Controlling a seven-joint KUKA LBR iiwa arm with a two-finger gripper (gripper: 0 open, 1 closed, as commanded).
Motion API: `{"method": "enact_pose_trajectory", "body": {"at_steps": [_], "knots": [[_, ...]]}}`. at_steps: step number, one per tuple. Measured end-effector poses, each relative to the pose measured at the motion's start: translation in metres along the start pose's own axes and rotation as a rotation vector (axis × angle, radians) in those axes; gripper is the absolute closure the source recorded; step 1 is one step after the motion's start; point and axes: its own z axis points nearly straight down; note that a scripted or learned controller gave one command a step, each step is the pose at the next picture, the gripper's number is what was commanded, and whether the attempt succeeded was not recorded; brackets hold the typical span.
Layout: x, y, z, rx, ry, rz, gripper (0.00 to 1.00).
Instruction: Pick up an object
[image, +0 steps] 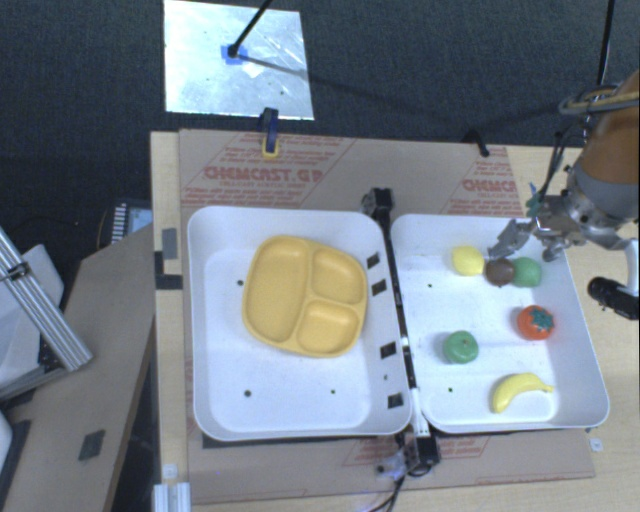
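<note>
The right bin (430, 420) holds several toy fruits: a yellow lemon (467, 261), a brown ball (499, 271), a light green fruit (527, 271), a red tomato (535, 322), a green apple (461, 347) and a yellow banana (517, 391). My gripper (528, 238) hangs just above the brown ball and the light green fruit at the bin's far right. Its fingers (509, 237) are spread apart with nothing between them.
The left bin (215, 400) holds a yellow divided plate (304, 295). Black clips run along the seam between the bins (398, 320). The arm (605, 180) comes in over the right bin's far right corner. Brown cardboard lies under both bins.
</note>
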Motion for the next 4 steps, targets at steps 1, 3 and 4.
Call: {"method": "enact_pose_trajectory", "body": {"at_steps": [1, 3, 4], "knots": [[0.000, 0.003, -0.008, -0.012, -0.002, -0.003, 0.00], [0.001, 0.017, 0.099, -0.013, -0.003, -0.005, 0.00], [0.003, 0.019, 0.123, -0.012, 0.001, -0.007, 0.00]]}}
